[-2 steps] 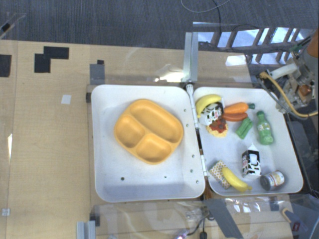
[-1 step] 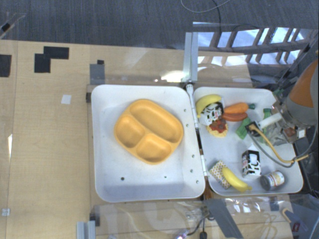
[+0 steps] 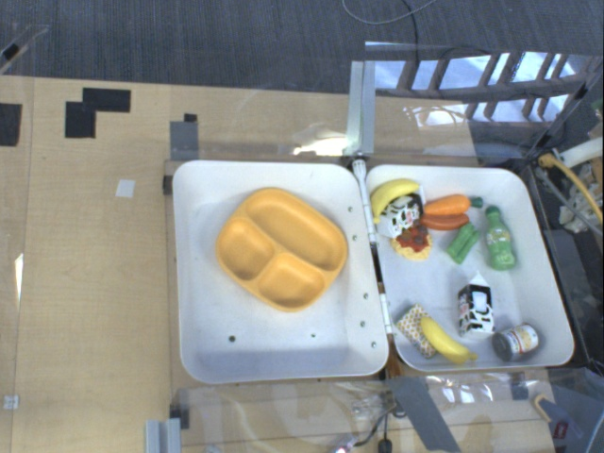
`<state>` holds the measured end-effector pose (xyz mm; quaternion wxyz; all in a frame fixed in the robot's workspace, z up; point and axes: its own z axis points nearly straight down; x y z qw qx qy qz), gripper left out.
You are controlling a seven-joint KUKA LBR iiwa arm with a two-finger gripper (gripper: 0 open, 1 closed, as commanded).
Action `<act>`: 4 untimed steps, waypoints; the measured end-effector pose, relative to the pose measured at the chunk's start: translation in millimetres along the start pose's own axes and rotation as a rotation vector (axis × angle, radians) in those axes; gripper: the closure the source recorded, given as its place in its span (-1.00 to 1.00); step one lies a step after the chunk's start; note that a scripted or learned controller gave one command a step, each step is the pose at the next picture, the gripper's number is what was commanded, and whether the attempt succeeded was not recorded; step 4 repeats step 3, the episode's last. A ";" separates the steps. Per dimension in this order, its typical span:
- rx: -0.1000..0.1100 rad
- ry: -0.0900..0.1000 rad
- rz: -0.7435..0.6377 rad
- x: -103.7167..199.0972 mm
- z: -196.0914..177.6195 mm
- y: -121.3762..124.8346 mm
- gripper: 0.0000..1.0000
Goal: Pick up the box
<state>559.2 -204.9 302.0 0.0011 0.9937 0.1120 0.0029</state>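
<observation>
Dark grey carpet fills the top of the frame, and below it we see a wooden bench (image 3: 85, 281) with two white bins. At the centre, the left bin (image 3: 283, 357) holds a yellow divided plate (image 3: 280, 248). At lower right, in the right bin (image 3: 538, 243), the box (image 3: 476, 308), a small black-and-white carton, stands beside a banana (image 3: 445, 340) and a can (image 3: 516, 341). We cannot tell the pincer's state.

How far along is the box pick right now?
Nothing looks done yet. The box, a small black-and-white carton, stands in the right bin near the banana and the can, with nothing gripping it. The yellow divided plate sits in the left bin. Approach, grasp and lift all remain.
</observation>
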 end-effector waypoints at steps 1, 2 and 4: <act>0.002 -0.005 0.015 43.3 50.4 9.2 1.00; 0.000 0.002 -0.041 51.3 174.8 10.8 1.00; 0.002 -0.001 -0.041 50.5 176.2 10.4 -1.00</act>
